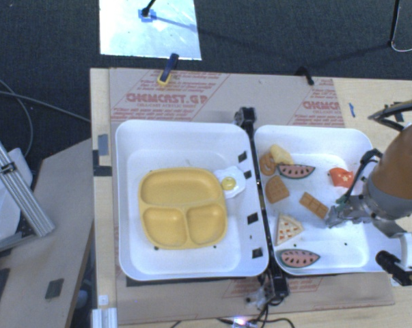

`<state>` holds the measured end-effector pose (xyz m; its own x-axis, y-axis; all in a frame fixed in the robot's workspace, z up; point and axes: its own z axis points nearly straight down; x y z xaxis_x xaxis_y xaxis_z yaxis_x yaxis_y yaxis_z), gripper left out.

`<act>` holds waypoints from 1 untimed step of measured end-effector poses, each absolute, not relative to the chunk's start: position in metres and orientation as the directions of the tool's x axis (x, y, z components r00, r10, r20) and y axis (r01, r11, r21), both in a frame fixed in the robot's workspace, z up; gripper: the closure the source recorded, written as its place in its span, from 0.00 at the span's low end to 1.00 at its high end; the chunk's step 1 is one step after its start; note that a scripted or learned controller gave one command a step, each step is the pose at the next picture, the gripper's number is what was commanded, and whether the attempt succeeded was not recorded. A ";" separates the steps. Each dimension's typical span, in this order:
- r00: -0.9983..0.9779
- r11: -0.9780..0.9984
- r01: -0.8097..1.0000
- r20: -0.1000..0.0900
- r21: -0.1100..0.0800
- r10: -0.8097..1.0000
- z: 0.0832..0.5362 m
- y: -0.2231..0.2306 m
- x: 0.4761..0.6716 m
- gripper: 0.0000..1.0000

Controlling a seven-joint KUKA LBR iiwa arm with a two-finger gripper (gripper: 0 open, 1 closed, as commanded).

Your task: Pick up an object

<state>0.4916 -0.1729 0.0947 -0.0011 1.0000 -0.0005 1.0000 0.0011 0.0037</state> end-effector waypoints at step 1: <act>-0.002 0.002 1.000 -0.001 0.006 1.000 0.105 -0.173 0.493 1.00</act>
